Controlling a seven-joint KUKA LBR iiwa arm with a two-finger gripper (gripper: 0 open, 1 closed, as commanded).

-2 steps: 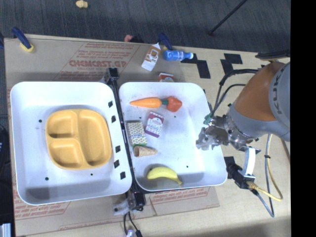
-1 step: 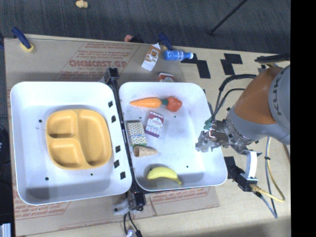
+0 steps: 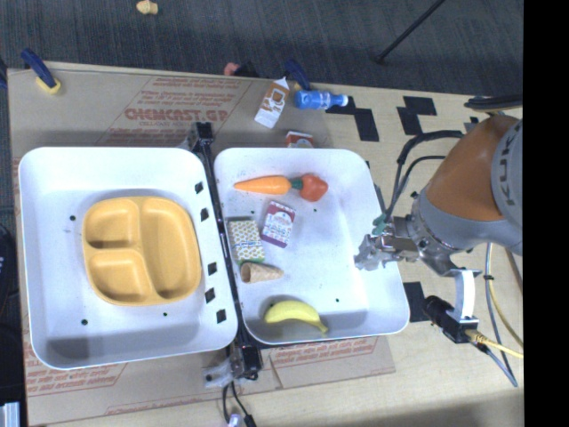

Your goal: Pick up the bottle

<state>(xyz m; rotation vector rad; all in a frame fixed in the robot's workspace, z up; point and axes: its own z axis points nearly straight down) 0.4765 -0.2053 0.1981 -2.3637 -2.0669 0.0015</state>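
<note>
- The bottle [image 3: 320, 100], blue with a clear part, lies on its side on the surface [image 3: 133, 87], outside both bins, just beyond the far edge of the right bin [image 3: 391, 301]
- Just left of the bottle a small carton [image 3: 272, 103] lies on the surface, and a second small packet [image 3: 300, 138] sits near the far rim of the right bin
- Inside the right bin there are a toy carrot [image 3: 267, 185] with a red piece [image 3: 313, 186] touching its end, a dark red box [image 3: 277, 223], a checked packet [image 3: 244, 238], an ice-cream cone [image 3: 258, 272] and a banana [image 3: 294, 315] near the front wall
- The left bin [image 3: 40, 238] holds a yellow divided tray [image 3: 142, 247]
- The hand [image 3: 372, 249] is at the right rim of the right bin, well apart from the bottle; I cannot tell if it is open or closed, and nothing is seen in it
- The grey arm [image 3: 471, 212] with its orange band comes in from the right, with cables around it
</note>
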